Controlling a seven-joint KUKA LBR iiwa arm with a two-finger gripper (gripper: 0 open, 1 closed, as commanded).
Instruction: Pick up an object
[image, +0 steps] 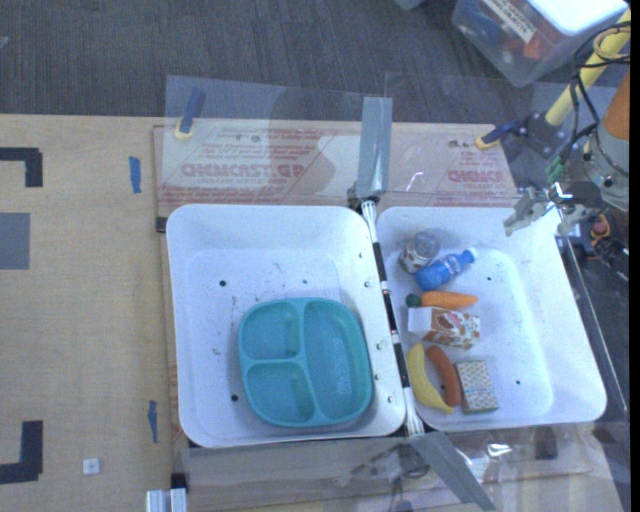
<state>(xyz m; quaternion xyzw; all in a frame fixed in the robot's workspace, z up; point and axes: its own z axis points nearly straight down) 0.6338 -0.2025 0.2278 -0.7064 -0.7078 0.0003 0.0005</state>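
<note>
The right bin (540, 330) holds several small items along its left side: a grey can (424, 247), a blue bottle (446, 269), an orange carrot (448, 299), a small printed carton (456, 326), a yellow banana (424, 381), a red sausage (444, 375) and a tan speckled block (478, 386). My gripper (543, 212) hangs over the bin's far right corner, well apart from these items. Its fingers are open and nothing is between them.
In the left bin (200, 250) lies a teal divided plate (304, 362), toward the front right. A clear divider post (376, 150) rises behind the seam between the bins. Cables and a plastic box (520, 35) crowd the top right.
</note>
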